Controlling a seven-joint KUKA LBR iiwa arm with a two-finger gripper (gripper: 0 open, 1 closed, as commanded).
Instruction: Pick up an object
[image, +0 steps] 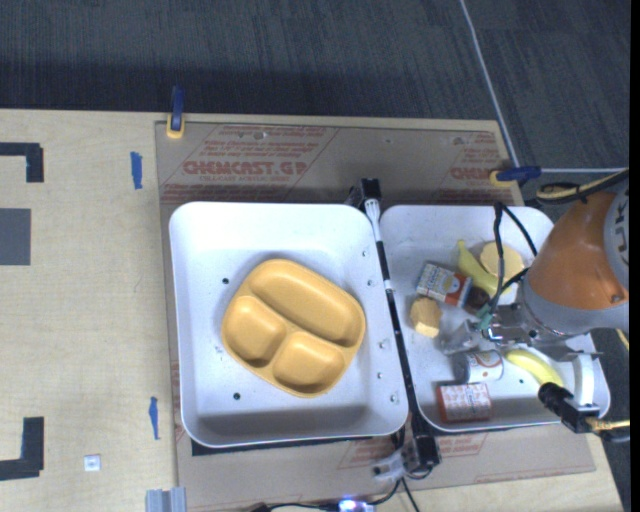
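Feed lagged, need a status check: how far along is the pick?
Done: the arm has reached into the right bin. In hand: the hand sits low among the clutter beside a banana; nothing visibly held. Left: securing and lifting an object. The yellow tray lies in the left bin.

Left bin (190, 300): yellow tray (292, 326) fills the middle; bare floor along all four walls.
Right bin (420, 225): crowded. Arm (580, 270) covers the right side; carton (435, 280), banana (533, 367) and red box (464, 401) lie close together.
Free room, right bin: far-left corner and near-left floor.
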